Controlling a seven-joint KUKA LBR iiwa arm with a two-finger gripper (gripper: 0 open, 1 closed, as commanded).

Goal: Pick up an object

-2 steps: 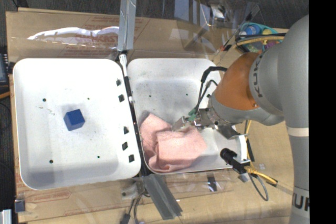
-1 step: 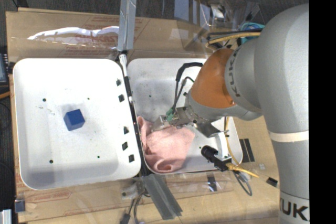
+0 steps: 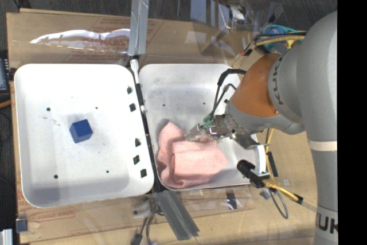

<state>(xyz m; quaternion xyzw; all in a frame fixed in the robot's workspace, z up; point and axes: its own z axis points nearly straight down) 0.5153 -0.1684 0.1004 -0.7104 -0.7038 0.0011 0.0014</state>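
Camera view, read from the near edge: a pink cloth point(image 3: 189, 158) lies bunched in the near part of the right bin point(image 3: 172, 80), and the gripper point(image 3: 200, 130) sits just at the cloth's far edge, touching or nearly so. Whether it is spread or closed cannot be told. A good grasp likely needs a raised fold pinched squarely before lifting straight up. From the right, the grey arm point(image 3: 304, 83) bends down over the bin. A blue cube point(image 3: 81, 130) rests in the left bin point(image 3: 34, 83).
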